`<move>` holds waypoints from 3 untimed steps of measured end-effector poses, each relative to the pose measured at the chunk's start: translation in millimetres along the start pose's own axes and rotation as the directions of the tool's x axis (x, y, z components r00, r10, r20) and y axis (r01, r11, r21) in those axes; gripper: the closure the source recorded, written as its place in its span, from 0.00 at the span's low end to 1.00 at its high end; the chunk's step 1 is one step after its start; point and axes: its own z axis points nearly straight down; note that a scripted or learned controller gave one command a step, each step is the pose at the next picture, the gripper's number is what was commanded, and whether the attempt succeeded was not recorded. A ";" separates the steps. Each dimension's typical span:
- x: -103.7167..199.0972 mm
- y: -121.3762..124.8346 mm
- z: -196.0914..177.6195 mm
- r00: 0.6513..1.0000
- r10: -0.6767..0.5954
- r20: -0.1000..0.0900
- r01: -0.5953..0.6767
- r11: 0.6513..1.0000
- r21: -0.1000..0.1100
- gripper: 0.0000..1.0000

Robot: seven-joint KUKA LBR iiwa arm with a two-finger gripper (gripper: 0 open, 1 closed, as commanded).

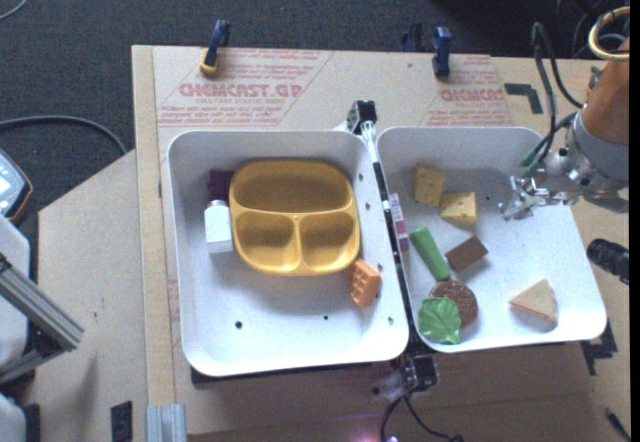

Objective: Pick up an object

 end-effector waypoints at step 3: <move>144.0 53.4 7.0 1.000 0.001 0.002 -0.001 1.000 -0.003 1.00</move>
